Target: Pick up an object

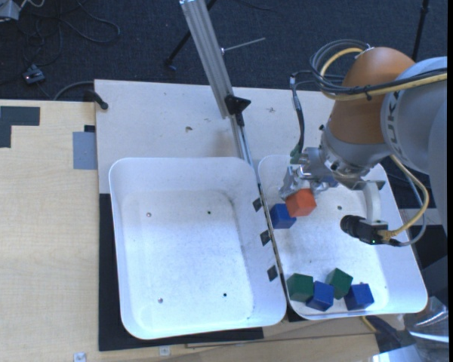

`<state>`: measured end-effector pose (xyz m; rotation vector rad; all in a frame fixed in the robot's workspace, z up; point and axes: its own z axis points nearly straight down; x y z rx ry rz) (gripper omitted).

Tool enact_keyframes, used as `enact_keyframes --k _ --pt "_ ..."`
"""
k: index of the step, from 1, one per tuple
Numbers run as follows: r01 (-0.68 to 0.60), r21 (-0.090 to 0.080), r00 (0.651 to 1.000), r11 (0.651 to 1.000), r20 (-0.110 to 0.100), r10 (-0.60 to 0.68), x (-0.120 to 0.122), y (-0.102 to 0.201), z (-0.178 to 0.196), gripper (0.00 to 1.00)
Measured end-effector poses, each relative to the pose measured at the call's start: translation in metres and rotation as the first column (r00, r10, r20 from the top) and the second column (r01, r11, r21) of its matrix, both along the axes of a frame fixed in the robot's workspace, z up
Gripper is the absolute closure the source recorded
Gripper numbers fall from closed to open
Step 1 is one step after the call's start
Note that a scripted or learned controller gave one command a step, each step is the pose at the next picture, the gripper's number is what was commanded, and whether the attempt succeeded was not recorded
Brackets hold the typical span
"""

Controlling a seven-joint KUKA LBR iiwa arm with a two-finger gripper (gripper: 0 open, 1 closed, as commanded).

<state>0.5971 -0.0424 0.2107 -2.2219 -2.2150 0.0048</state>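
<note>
My gripper (pixel 300 187) hangs over the left part of the right bin (pixel 396 274), close to the divider between the bins. An orange-red block (pixel 301 202) sits tilted between its fingertips, and the fingers are shut on it. A blue block (pixel 281 216) lies just below and left of it on the bin floor, partly overlapped by the orange-red one. At the bin's front edge lie two green blocks (pixel 300 285) (pixel 338 280) and two more blue blocks (pixel 322 296) (pixel 359 296).
The left bin (pixel 128 202) stands beside the right one, with black clips (pixel 265 236) along the shared rim. A slanted aluminium bar (pixel 211 59) rises behind the bins. The arm's cable and black fitting (pixel 362 228) hang over the right bin's middle.
</note>
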Motion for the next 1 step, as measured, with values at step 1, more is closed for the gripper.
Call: enact_keyframes --k 1 --pt "-0.008 0.002 1.000 1.000 -0.002 0.008 -0.0140 0.0628 -0.0223 1.00"
